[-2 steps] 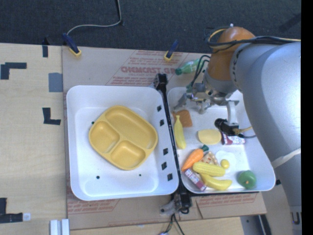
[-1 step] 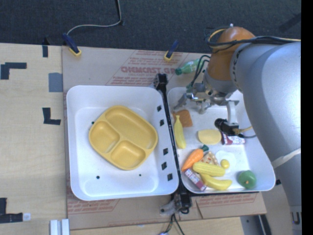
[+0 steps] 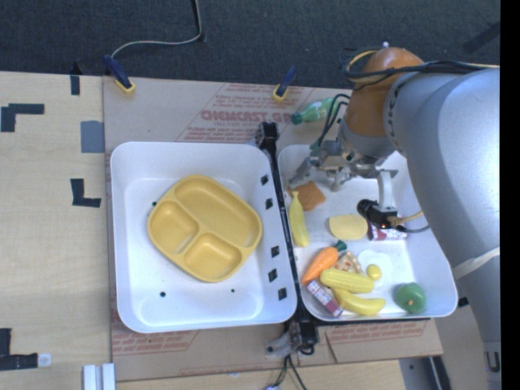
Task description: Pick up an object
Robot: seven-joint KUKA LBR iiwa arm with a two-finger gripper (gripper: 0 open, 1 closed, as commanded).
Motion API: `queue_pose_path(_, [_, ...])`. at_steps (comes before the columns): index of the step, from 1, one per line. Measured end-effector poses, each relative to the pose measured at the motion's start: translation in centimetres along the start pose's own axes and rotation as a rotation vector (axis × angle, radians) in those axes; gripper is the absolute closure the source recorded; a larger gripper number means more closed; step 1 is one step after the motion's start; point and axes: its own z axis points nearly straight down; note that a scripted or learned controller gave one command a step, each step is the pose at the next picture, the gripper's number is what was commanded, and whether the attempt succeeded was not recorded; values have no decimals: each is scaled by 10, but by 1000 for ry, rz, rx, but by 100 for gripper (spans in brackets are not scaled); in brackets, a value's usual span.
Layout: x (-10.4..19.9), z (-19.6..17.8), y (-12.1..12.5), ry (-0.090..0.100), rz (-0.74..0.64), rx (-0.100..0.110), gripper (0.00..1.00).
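My gripper (image 3: 315, 171) hangs low over the far left corner of the right bin (image 3: 431, 266), on the grey arm with its orange band (image 3: 375, 96). Just below it lies a brown-orange piece (image 3: 311, 195); whether the gripper touches it is unclear. The bin also holds a yellow strip (image 3: 298, 222) along the left wall, a pale yellow oval (image 3: 348, 227), a carrot (image 3: 319, 264), a corn cob (image 3: 348, 280), a banana (image 3: 362, 305), a green fruit (image 3: 409, 296) and a pizza slice (image 3: 349, 262).
The left bin (image 3: 134, 299) holds a yellow divided plate (image 3: 205, 227). A green bottle (image 3: 312, 114) lies beyond the right bin's far rim. A dark red packet (image 3: 322, 297) sits near the right bin's front wall. The arm's bulk covers the bin's right side.
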Motion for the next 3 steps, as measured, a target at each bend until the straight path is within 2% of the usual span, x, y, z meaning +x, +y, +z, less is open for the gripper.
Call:
queue_pose_path(1, [1, -11, 1, 1, -2, -2, 100])
queue_pose_path(2, [1, -11, 1, 0, -2, -2, 0])
queue_pose_path(3, [-7, 0, 6, 1, 0, 1, 0])
